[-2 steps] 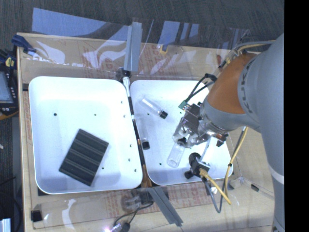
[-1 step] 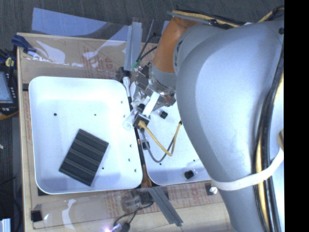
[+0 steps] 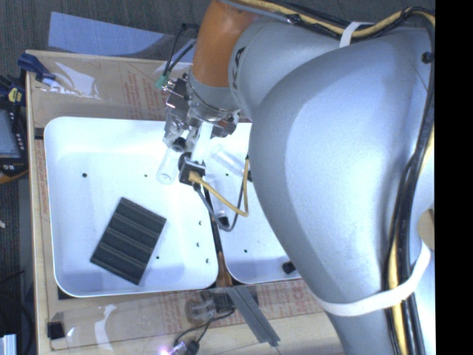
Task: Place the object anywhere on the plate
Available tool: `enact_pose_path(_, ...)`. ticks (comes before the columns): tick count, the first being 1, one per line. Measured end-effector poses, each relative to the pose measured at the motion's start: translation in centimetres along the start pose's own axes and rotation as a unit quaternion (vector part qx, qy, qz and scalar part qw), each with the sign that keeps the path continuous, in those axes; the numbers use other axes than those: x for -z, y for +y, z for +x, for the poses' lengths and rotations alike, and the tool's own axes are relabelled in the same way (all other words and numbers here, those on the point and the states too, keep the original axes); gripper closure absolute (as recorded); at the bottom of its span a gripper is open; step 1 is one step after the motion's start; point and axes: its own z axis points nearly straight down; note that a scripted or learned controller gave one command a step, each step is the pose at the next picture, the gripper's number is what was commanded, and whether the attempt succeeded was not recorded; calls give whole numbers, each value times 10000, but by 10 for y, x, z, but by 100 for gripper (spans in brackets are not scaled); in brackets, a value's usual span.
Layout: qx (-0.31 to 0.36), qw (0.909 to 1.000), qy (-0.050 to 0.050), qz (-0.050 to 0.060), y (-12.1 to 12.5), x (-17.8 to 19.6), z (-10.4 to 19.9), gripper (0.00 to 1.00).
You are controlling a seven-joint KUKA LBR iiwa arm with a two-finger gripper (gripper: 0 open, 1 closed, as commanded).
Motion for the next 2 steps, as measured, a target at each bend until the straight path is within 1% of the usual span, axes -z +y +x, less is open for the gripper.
enact_pose_path(1, 1044, 9945, 3, -2, -48, -22, 137, 100)
enact_pose_path(2, 1708, 9853, 12, -16, -50, 79, 155, 100)
